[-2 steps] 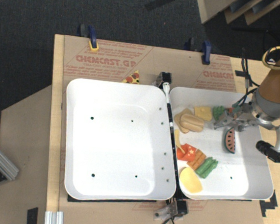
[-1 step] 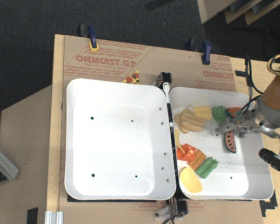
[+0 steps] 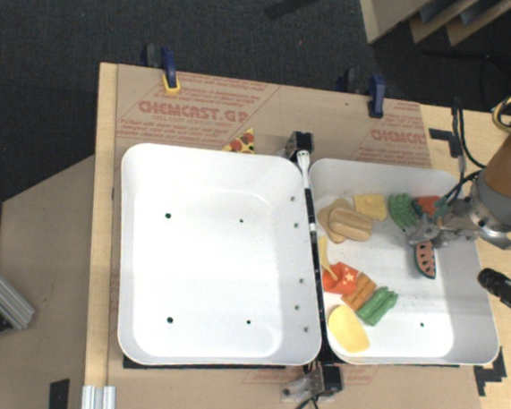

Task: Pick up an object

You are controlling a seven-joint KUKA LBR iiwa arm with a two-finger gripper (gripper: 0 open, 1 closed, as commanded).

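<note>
Grey arm over the right bin [image 3: 457,349]
Tool [image 3: 425,232] just above a watermelon slice [image 3: 425,259]; finger state cannot be told; green toy [image 3: 404,209] beside.

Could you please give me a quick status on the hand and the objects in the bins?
Hand low in right bin, beside watermelon slice. Nothing seen gripped. Green piece and bread close by.

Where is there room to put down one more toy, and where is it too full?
The left bin is bare white floor from wall to wall. In the right bin, the near right corner beyond the green toy is free. It is crowded along its left wall, from the bread toy to the yellow toy, and around the gripper by the watermelon slice.
</note>
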